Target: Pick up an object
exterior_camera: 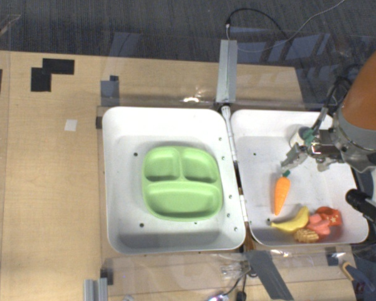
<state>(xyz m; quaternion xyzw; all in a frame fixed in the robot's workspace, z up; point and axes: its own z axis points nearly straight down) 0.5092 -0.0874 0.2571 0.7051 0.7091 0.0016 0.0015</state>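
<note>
while the grey arm (363,115) with its orange band is reaching in from the right, the pincer (292,160) is hanging over the right bin (257,130), low above its white floor. its thin fingers (287,163) are pointing down and to the left, and from where i'm standing they are looking slightly parted with nothing between them, so the pincer is open and gripping nothing.

just below the fingertips a carrot (281,195) is lying on the bin floor, its green top pointing up toward the pincer and its orange body running down toward the near edge. the tips are sitting very close to the green top, though i cannot tell whether they are touching it.

nearer the front wall of the same bin a banana (292,221) is lying, curved, just beside a red toy (326,221) and a small brownish piece (307,235) tucked under them; these three are crowding together in the near right corner.

the left bin (119,143) is holding a green divided plate (182,182), lying flat near its middle. both bins are sitting side by side on the wooden surface (44,187).
</note>
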